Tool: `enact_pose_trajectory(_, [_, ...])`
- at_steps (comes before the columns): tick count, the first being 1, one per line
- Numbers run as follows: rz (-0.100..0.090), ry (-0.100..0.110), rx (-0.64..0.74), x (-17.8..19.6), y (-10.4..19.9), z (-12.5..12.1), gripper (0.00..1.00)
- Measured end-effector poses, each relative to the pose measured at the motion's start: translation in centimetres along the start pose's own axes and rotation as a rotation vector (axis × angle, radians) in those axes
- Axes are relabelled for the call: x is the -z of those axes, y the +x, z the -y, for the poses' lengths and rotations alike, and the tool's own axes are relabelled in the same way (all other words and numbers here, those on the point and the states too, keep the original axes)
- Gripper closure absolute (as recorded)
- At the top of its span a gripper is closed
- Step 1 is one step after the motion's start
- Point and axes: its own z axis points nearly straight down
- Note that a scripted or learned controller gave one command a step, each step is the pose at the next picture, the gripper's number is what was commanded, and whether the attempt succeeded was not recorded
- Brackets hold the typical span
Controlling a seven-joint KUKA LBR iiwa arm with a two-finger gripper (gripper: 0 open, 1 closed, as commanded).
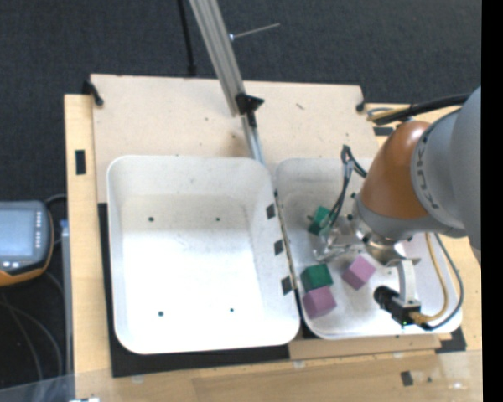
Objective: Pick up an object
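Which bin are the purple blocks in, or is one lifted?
Both purple blocks lie on the right bin's floor, beside the green ones; neither is lifted.

A grey handheld pendant (15,237) lies left of the bench (172,115).

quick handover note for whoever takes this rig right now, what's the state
End effector: low in the right bin, over the blocks; finger state can't be read from this view.
Blocks, all in the right bin: green block at upper left, dark green block beside a purple block, another purple block under the wrist.
Done: nothing visibly lifted.
Left: grasp one block and raise it.
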Motion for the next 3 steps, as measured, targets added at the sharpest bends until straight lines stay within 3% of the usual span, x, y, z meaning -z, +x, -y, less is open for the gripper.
enact_pose_trajectory(1, [0.000, 0.005, 0.002, -2.0, -5.5, 5.3, 1.00])
enact_pose_trajectory(2, [0.003, 0.000, 0.008, 13.2, -8.1, 5.0, 1.00])
enact_pose_trajectory(3, [0.002, 0.008, 0.011, 12.7, -8.0, 5.1, 0.00])
